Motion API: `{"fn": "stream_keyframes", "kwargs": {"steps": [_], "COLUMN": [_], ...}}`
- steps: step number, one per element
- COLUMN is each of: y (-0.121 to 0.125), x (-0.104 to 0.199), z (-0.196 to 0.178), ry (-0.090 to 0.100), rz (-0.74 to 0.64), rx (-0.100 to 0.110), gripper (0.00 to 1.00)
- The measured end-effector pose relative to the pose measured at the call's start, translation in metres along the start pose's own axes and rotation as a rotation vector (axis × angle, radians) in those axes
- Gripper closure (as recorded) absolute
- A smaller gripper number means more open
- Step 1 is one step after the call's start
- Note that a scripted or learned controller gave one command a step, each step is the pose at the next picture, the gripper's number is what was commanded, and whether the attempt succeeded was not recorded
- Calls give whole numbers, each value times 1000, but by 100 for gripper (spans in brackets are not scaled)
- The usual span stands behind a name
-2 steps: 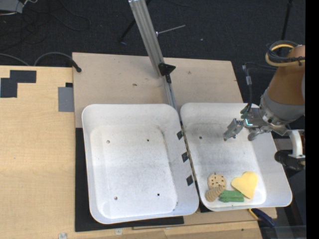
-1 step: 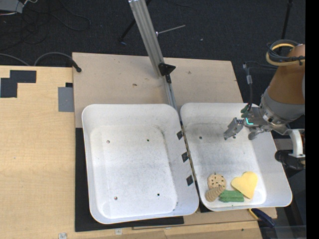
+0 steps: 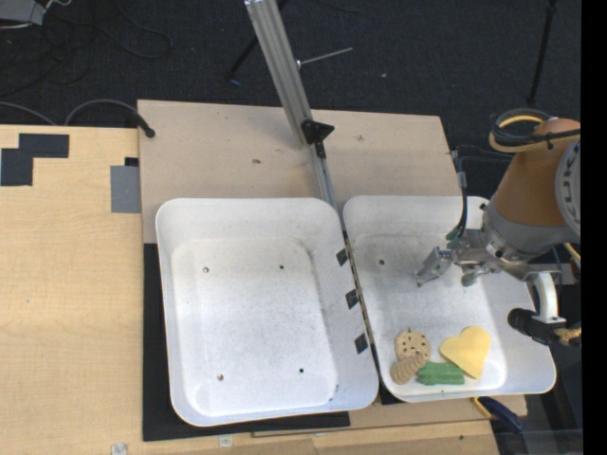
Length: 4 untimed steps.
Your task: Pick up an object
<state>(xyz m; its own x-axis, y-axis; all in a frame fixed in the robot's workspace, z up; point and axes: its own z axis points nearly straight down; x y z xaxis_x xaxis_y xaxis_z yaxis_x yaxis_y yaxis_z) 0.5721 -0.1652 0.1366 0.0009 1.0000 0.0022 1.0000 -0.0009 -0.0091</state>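
Note:
In the right bin (image 3: 398, 226), near its front edge, lie three small objects: a tan round cookie-like piece (image 3: 411, 345) with a ridged tan piece (image 3: 405, 371) just below it, a green flat piece (image 3: 440, 374), and a yellow heart-shaped piece (image 3: 468, 350). My gripper (image 3: 450, 265) hangs over the middle of the right bin, behind those objects and apart from them. Its fingers (image 3: 432, 266) are spread with nothing between them.
The left bin (image 3: 248, 311) sits beside the right one, with a black-clipped divider (image 3: 349, 297) where they meet. A slanted aluminium rail (image 3: 285, 74) rises behind the bins. The orange-banded arm (image 3: 531, 192) fills the right side.

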Motion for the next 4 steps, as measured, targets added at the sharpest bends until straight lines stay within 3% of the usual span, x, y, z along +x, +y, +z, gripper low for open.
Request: {"fn": "stream_keyframes", "kwargs": {"steps": [1, 2, 4], "y": [1, 1, 15], "x": [0, 0, 3], "z": [46, 35, -79], "ry": [-2, -2, -3], "rz": [0, 5, -2], "rx": [-8, -9, -13], "gripper": [0, 100, 100]}}
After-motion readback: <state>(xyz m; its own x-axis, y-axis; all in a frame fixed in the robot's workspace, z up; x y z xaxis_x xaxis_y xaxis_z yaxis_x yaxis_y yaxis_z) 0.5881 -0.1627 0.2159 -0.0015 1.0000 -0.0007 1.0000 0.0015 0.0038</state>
